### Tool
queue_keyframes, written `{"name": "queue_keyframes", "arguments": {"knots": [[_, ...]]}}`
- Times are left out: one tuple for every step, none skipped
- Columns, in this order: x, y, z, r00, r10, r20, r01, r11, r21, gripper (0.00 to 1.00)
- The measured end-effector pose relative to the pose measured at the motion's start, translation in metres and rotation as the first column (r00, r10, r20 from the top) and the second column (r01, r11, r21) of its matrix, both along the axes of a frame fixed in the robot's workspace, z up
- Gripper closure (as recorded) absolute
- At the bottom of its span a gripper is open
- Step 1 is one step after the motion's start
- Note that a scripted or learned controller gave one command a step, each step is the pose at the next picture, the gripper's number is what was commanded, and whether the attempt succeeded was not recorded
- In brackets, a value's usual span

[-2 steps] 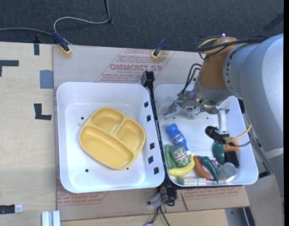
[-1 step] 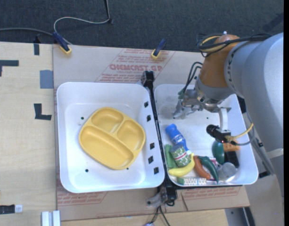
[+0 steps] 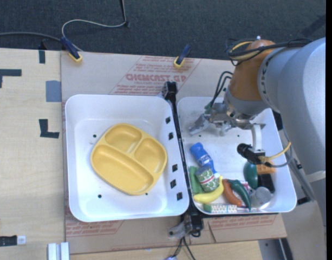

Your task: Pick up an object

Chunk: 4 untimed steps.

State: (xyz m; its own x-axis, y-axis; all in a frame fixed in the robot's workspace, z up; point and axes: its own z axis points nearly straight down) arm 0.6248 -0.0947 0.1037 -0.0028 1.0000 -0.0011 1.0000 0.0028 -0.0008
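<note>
- While the arm (image 3: 295,80) reaches in from three o'clock over the right bin (image 3: 287,199), nothing is lifted yet, so the pick appears to be still ahead.
- The left bin (image 3: 79,145) holds a yellow divided plate (image 3: 129,157) lying flat near its centre, well apart from the arm.
- In the right bin the loose objects crowd the six o'clock edge: a blue bottle (image 3: 200,153) toward nine o'clock of that bin, a green-and-red can (image 3: 207,179) just below it, a banana (image 3: 208,196) touching the can's lower side, and an orange carrot-like piece (image 3: 232,193) with dark green items (image 3: 250,173) toward five o'clock.
- The gripper (image 3: 201,124) hangs at the bin's twelve o'clock end, above bare floor, its metal fingers spread apart with nothing between them.
- The blue bottle lies nearest, just toward six o'clock of the gripper; descent, closing and lifting all seem left to do.
</note>
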Motion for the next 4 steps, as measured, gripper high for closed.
{"name": "queue_keyframes", "arguments": {"knots": [[-0.03,0.001,-0.018,1.0,-0.002,0.002,0.002,1.0,0.0,0.0],[-0.03,0.001,-0.009,1.0,-0.001,0.002,0.001,1.0,-0.001,1.0],[0.044,0.036,0.082,1.0,-0.001,0.003,0.001,1.0,0.0,1.0],[0.043,0.035,0.08,1.0,-0.001,0.0,0.001,1.0,-0.001,0.0]]}}
